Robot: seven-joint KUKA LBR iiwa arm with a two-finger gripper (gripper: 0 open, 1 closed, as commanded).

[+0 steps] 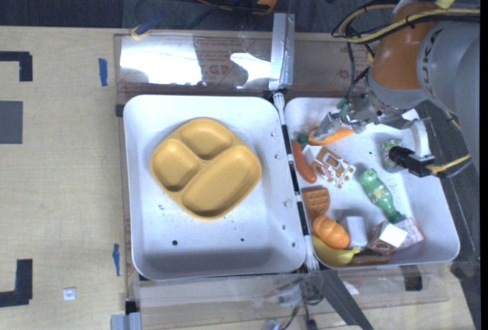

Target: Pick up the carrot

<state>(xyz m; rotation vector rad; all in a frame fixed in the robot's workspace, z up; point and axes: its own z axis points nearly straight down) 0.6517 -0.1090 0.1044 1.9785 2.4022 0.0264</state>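
The grey arm with the orange band reaches in from the right, and its two-finger gripper [343, 116] sits low over the upper left part of the right-hand shallow white bin [450, 233]. A slim orange carrot [332, 136] lies just below the gripper, tilted, its right end appearing to touch the tool. Whether the fingers are released or clenched on it cannot be told; the metal parts blur together there. The carrot also looks close to the bin floor, so a lift cannot be confirmed.

Judged from this, the approach is done and the arm is at the grasp stage; a secure hold and a clear lift are left.

Nearby in the same bin lie a red-orange sausage-shaped toy [303, 162], a small printed white-and-orange packet [333, 167], a green plastic bottle [379, 195], a brown waffle-like piece [316, 201], a round orange fruit [330, 230] and a yellow banana [335, 254]. The left-hand white bin [145, 245] holds a yellow divided plastic plate [206, 167].
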